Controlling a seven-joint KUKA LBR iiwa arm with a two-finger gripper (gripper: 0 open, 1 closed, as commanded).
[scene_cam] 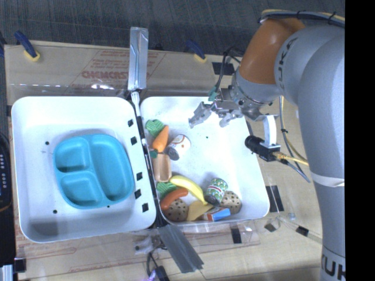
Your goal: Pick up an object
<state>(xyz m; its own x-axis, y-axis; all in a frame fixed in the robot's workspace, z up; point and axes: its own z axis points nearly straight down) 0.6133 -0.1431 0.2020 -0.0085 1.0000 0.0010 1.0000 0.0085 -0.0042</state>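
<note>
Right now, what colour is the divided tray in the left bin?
Light blue. The tray shows plainly in the camera view, lying in the white left bin.

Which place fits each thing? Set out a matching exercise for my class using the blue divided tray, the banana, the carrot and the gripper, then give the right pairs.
Things:
1. blue divided tray
2. banana
3. carrot
4. gripper

Places:
A. right bin, near its front wall
B. above the right bin's far part
C. left bin
D. right bin, by the divider

Pairs: 1-C, 2-A, 3-D, 4-B
</note>
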